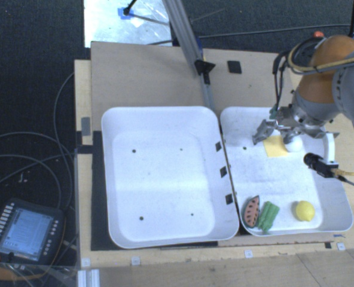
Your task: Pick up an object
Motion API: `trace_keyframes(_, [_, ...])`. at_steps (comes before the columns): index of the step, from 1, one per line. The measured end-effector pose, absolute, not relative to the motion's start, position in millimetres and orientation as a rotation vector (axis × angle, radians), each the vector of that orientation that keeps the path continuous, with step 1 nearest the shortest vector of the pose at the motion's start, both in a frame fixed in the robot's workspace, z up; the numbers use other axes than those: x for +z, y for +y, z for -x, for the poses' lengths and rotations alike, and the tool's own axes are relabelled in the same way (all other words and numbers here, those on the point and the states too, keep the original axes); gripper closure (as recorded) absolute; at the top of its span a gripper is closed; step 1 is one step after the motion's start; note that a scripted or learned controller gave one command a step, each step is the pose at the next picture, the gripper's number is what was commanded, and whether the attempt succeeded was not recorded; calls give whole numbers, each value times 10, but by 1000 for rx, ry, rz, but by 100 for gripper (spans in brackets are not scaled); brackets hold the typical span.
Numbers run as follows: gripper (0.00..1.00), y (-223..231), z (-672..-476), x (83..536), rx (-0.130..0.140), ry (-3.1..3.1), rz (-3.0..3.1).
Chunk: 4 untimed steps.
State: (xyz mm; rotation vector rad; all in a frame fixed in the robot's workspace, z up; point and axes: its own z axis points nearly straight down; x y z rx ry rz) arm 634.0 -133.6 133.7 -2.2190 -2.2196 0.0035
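Watermelon slice, green toy, lemon along right bin near edge; gripper w/ fingers spread above yellow block nr far edge, prob. lining up grasp; white ball beside.

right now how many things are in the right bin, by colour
yellow: 2, the flat yellow block and the lemon
green: 1, the green piece
red and green: 1, the watermelon slice
white: 1, the small white object near the gripper
total: 5
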Motion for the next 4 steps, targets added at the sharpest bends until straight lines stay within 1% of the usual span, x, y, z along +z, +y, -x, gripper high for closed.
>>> trace_keyframes(1, [0,-1334,-6338,851,1,-2221,2221])
trace_keyframes(2, [100,-1337,-6352,982,-3,-2224,2223])
trace_keyframes(4, [100,-1430,-6330,2225,-6,-2225,2226])
